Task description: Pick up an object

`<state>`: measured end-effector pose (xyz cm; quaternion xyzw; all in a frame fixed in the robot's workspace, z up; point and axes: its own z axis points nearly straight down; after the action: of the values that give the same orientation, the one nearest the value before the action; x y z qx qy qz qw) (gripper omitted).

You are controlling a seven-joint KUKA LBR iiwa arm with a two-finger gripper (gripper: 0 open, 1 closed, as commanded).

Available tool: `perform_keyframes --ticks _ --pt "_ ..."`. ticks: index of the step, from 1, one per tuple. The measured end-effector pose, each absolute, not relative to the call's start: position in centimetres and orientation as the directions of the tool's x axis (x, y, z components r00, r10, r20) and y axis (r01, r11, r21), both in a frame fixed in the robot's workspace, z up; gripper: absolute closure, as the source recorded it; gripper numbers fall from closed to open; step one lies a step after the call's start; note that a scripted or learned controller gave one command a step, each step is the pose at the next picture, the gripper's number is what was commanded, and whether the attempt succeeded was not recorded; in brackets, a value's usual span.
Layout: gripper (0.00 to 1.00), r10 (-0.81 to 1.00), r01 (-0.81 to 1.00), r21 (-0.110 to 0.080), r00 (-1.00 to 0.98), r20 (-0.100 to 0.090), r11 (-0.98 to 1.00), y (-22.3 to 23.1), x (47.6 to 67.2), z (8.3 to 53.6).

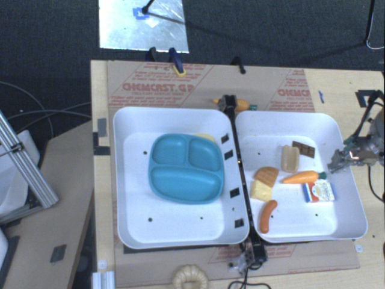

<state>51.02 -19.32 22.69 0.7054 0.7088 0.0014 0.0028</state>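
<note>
The right bin (337,131) holds several toy foods: an orange carrot (301,177), a tan bread piece (290,158), a brown chocolate bar (304,149), a croissant-like bun (267,175), a yellow cheese wedge (261,191), a red-orange sausage (267,215) and a small white, red and blue carton (319,192). My gripper (340,160) hangs at the bin's right rim, just right of the carrot's green tip. Nothing is visibly between its fingers.
The left bin (129,131) contains a blue divided plate (185,167) with something yellow (206,137) peeking out behind it. A small orange object (241,105) lies behind the bins at the divider. A cream ring (190,278) lies at the bench's front edge.
</note>
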Motion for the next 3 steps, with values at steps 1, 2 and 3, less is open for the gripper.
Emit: perform_keyframes --ticks 1,2,3 --pt "1.0 1.0 1.0 0.004 -0.01 0.001 0.01 -14.3 52.4 23.2" --pt "1.0 1.0 1.0 0.004 -0.011 0.002 0.011 -9.2 55.2 24.0" --pt "1.0 1.0 1.0 0.003 -0.011 0.002 0.011 -3.7 58.3 23.0"
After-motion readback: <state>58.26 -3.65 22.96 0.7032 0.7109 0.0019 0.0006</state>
